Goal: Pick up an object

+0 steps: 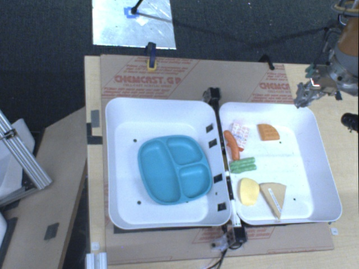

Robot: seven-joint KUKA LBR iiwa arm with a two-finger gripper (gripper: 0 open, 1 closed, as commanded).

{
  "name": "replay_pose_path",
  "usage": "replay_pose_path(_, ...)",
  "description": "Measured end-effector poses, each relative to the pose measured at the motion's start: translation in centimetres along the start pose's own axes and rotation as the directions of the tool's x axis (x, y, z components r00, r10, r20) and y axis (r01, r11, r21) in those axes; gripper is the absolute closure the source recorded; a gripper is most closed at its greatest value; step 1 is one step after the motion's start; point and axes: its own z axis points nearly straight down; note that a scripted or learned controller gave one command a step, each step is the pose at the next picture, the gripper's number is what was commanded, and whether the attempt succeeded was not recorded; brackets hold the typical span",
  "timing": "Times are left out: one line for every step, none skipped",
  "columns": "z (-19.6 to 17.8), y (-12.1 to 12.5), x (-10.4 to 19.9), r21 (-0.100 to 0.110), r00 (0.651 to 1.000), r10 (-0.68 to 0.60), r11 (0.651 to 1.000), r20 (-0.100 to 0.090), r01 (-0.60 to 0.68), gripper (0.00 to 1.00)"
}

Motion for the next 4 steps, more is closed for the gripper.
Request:
replay_pose_path(-0.3,-2.3,4.8,0.008,1.0,-0.002,1.0,-0.003,0.002,1.0)
replay_pose_path(0.5,-4.0,8.6,0.008,1.0,-0.002,1.0,-0.003,0.002,1.0)
replay_pose_path(2.2,-5.9,12.6,0.009,1.0,-0.002,1.0,-0.004,0.002,1.0)
replay_pose_path(2.3,-8.8,17.4,0.01,1.0,-0.003,1.0,-0.005,0.004,1.0)
